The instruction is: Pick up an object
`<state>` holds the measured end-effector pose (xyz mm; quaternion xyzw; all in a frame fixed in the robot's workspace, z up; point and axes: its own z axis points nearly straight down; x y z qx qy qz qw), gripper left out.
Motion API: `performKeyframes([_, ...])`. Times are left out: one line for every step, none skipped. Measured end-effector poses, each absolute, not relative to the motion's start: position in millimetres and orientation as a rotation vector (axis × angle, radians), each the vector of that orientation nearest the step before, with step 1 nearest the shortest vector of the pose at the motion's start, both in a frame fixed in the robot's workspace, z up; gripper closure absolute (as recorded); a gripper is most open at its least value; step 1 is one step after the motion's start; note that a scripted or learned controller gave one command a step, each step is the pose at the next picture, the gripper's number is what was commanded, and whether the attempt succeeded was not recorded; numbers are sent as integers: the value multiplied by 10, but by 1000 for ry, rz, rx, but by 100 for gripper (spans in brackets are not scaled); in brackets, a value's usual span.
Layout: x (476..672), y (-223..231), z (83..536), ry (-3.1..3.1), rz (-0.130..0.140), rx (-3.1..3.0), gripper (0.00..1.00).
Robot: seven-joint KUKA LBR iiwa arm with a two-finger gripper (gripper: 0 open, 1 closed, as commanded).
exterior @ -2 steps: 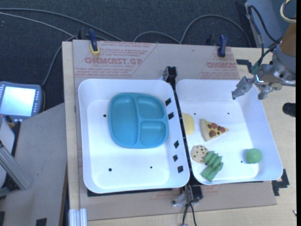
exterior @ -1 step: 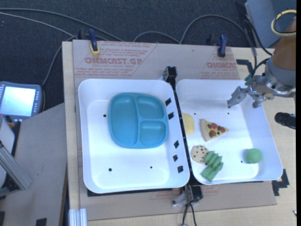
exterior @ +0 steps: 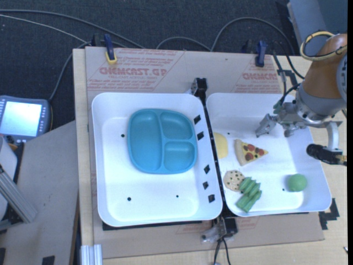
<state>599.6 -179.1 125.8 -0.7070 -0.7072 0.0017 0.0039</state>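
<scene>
The right white bin (exterior: 317, 203) holds a pizza slice (exterior: 249, 151), a pale yellow piece (exterior: 220, 146) by its left wall, a chocolate-chip cookie (exterior: 234, 179), a bundle of green sticks (exterior: 249, 193) and a green ball (exterior: 297, 183). My gripper (exterior: 275, 128) hangs over the upper right part of this bin, up and to the right of the pizza slice. Its fingers (exterior: 263, 127) are spread open with nothing between them.
A blue divided plate (exterior: 162, 141) lies in the left white bin (exterior: 110, 203). A black divider with tabs (exterior: 205, 148) runs between the two bins. Clamps (exterior: 110, 51) hold the cardboard sheet at the bench's far edge.
</scene>
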Motion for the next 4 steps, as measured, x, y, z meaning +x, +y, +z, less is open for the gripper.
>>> performKeyframes([5991,-1781,825,-2218,3,-2217,0])
performKeyframes([6008,-1785,969,-2221,-2,-2221,100])
performKeyframes([6063,-1756,1417,-2226,-5,-2223,100])
performKeyframes([6012,-1705,2025,-2228,-6,-2224,100])
